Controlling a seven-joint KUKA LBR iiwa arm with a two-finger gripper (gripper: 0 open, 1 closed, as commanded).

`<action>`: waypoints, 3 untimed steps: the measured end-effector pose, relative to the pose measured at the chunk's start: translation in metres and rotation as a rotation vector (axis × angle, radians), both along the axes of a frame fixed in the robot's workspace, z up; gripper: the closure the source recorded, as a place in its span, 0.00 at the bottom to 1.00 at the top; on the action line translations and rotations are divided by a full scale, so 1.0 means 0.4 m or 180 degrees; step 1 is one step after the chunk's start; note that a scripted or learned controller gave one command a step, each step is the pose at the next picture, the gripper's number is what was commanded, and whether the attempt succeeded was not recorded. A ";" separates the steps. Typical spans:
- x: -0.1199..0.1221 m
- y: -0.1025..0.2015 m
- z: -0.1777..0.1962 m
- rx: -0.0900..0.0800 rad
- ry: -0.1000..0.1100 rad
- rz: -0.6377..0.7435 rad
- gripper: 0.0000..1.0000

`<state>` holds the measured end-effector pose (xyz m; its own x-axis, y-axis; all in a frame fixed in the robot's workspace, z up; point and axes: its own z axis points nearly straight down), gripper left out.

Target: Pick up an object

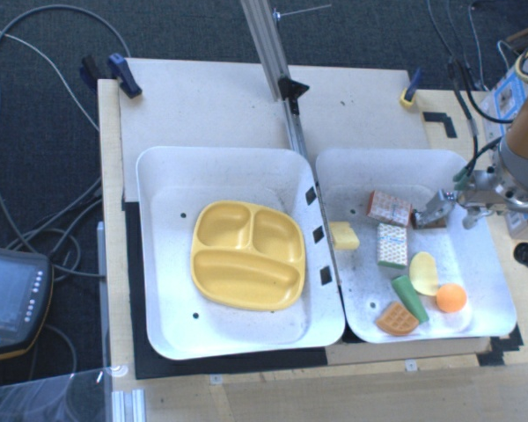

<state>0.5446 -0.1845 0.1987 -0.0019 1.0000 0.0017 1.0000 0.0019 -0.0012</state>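
The right bin [484, 262] holds several small toy items. A red-brown box [389, 207] lies near its middle, with a green-and-white box [392, 244] just in front of it. A pale yellow block [343, 236] rests by the bin's left wall. Toward the front lie a pale yellow piece [423, 272], a green stick [409, 295], an orange ball [451, 298] and an orange waffle-like piece [398, 318]. My gripper [449, 209] hangs low over the bin's right half, just right of the red-brown box, with a small dark item [428, 222] under its left side.
The left bin [158, 236] holds a yellow divided plate [246, 255]. A metal pole [268, 33] slants down to the divider between the bins. Blue clamps [123, 73] and a yellow clamp [411, 90] sit on the bench's back edge. Cables hang at the right.
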 end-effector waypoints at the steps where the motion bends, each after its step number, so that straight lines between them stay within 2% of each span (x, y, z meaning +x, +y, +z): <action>1: 0.000 0.000 0.000 0.0000 -0.0002 -0.0002 0.00; 2: -0.023 -0.012 -0.123 0.0003 0.0018 -0.0007 0.00; 3: -0.021 -0.012 -0.250 -0.0001 -0.0002 -0.0011 0.00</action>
